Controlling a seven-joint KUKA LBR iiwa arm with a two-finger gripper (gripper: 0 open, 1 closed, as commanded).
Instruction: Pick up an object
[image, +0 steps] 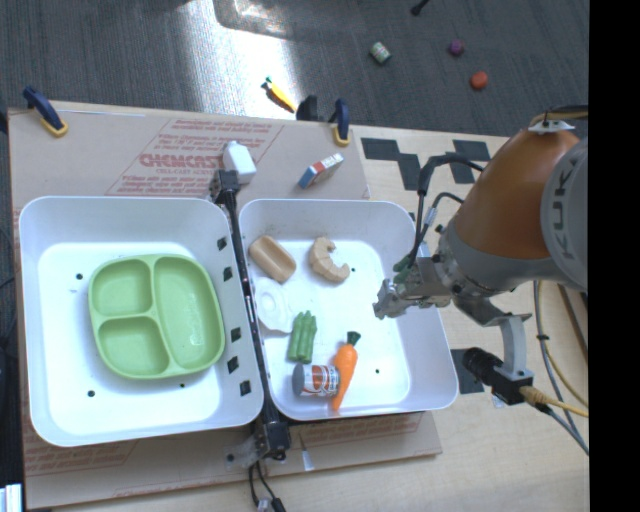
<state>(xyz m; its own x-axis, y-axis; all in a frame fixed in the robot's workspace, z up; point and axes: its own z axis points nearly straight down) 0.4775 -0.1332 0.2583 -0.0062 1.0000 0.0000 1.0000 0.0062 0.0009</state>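
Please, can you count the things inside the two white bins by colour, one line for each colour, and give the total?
Green: 2, the plate in the left bin and the beans in the right bin
Tan: 2, the bread roll and the bitten piece
Orange: 1, the carrot
White: 1, a flat piece
Red and white: 1, the can
Total: 7

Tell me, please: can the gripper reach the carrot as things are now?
Probably yes. The gripper is over the right bin's right edge, and the carrot lies lower left of it with bare floor between. The can touches the carrot's left side, which may crowd a finger there.
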